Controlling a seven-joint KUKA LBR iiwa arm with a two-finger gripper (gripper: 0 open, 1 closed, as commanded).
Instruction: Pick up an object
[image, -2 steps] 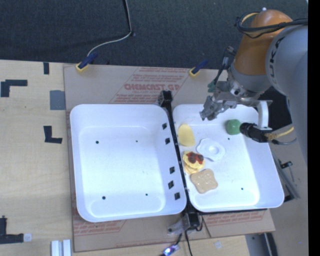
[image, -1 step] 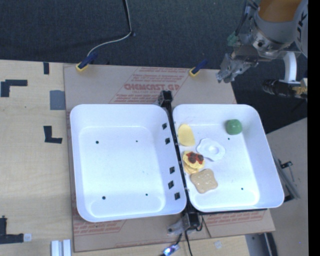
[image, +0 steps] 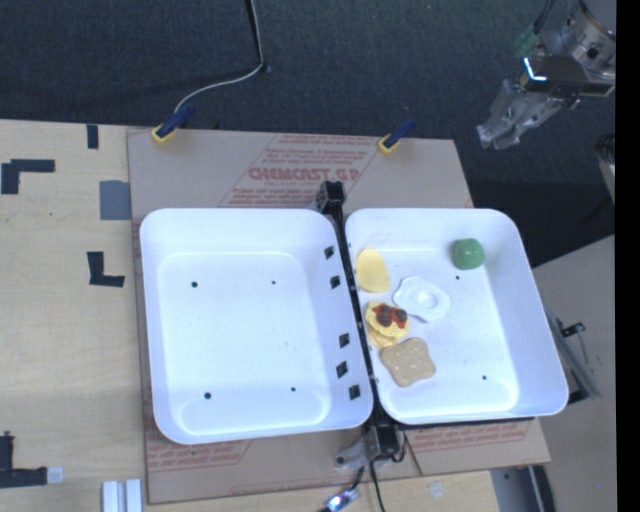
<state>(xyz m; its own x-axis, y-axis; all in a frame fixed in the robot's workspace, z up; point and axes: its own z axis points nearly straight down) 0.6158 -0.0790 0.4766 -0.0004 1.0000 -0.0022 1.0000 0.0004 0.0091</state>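
Observation:
The right bin (image: 520, 300) holds several toy foods: a green round piece (image: 467, 253) at the back right, a yellow cheese wedge (image: 372, 270) by the divider, a white fried egg (image: 421, 298), a yellow tart with red topping (image: 386, 322) and a tan slice of toast (image: 408, 362). My gripper (image: 503, 124) hangs high at the upper right, beyond the bin's far edge and well apart from all the food. Nothing shows beneath it.
The left bin (image: 240, 320) stands beside the right one on a brown board (image: 290, 170) held by two yellow-and-blue clamps (image: 172, 124). A cable (image: 255, 50) runs across the dark floor at the back. Black clips (image: 345, 340) join the bins at the middle.

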